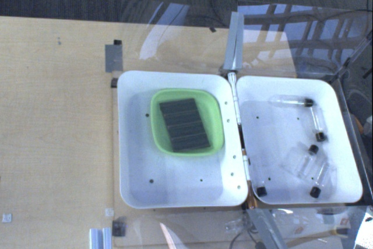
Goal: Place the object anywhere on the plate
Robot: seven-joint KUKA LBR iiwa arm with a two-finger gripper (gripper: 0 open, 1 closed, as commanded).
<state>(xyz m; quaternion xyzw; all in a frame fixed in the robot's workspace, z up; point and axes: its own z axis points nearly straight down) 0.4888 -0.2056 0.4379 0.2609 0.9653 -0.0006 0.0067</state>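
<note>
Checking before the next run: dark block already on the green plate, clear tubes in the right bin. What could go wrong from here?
1. The dark block covers much of the green plate, so another item may land on it and slide off.
2. The clear tubes are see-through against the white right bin; detection may miss them.
3. Several tubes lie near the bin's wall, leaving little room for a grasp.

right bin (341, 143) | clear black-capped tubes (317, 119) scattered | left bin (131, 183)
</note>
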